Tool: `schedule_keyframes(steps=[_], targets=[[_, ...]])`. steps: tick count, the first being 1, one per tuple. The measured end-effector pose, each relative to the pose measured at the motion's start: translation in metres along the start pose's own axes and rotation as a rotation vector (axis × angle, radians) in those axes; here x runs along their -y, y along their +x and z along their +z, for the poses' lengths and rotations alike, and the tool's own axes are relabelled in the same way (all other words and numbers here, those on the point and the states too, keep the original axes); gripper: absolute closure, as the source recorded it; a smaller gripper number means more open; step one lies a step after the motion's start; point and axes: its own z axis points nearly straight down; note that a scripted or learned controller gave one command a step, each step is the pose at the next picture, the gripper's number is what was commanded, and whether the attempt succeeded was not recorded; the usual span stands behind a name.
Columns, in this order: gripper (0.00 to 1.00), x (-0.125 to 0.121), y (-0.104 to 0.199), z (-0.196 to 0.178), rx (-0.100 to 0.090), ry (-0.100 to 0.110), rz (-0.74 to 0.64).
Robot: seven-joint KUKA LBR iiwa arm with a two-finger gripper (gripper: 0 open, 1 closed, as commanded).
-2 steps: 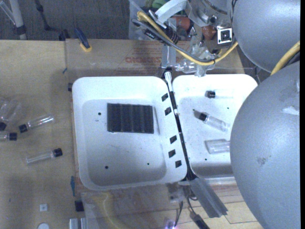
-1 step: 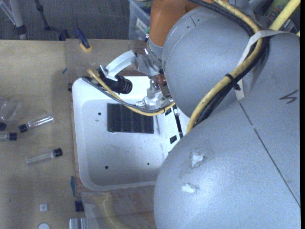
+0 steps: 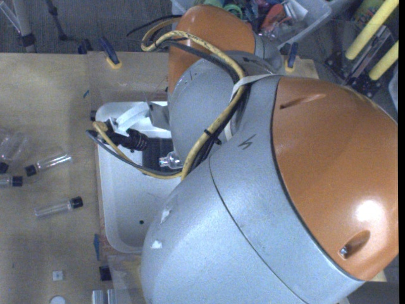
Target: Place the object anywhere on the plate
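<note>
The grey-and-orange arm [image 3: 253,170] covers most of the white bin [image 3: 117,201]; I cannot tell the pincer's state.

Big arm [image 3: 253,189] with speckled silver-grey casing and rounded, bulbous joints. Glossy orange dome cap [image 3: 335,176] on the near joint, with a light glare and a small oval slot near its lower edge. Second orange cap [image 3: 212,27] farther up. Yellow cable [image 3: 209,135] paired with a black one runs along the casing and loops out left. Small dark arrow-like mark [image 3: 245,142] on the grey shell.
</note>
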Motion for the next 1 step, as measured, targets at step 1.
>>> schedule_keyframes(steps=[1], targets=[[0.00, -0.0005, 0.0002, -0.0002, -0.001, 0.000, 0.001]])
